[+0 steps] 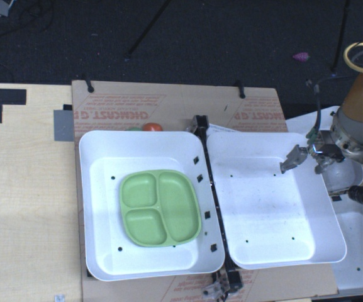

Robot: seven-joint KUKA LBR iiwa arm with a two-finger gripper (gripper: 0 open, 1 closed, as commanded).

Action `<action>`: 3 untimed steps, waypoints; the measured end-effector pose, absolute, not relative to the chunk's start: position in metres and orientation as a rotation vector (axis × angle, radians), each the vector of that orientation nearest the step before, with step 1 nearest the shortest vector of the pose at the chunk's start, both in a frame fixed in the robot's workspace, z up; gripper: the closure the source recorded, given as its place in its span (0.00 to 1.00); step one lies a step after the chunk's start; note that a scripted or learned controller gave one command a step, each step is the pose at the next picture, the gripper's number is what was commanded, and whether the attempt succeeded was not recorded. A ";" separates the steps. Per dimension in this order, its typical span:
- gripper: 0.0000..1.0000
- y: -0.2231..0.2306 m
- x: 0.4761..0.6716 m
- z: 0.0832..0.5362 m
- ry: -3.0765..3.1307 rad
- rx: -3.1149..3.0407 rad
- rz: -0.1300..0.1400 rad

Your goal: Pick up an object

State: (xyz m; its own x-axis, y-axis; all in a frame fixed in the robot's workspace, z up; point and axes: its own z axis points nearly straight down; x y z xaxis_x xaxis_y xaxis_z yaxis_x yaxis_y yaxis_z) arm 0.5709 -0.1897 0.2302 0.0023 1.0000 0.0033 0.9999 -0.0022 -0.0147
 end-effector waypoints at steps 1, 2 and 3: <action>0.00 -0.190 0.573 0.237 -2.220 -2.220 0.002; 0.00 -0.185 0.572 0.193 -2.217 -2.217 0.005; 0.00 -0.183 0.572 0.150 -2.217 -2.218 0.005</action>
State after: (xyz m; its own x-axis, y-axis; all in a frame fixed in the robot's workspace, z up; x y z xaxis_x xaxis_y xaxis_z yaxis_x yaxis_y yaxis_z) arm 0.5718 -0.1826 0.1501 0.0004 1.0000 0.0020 1.0000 -0.0004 -0.0063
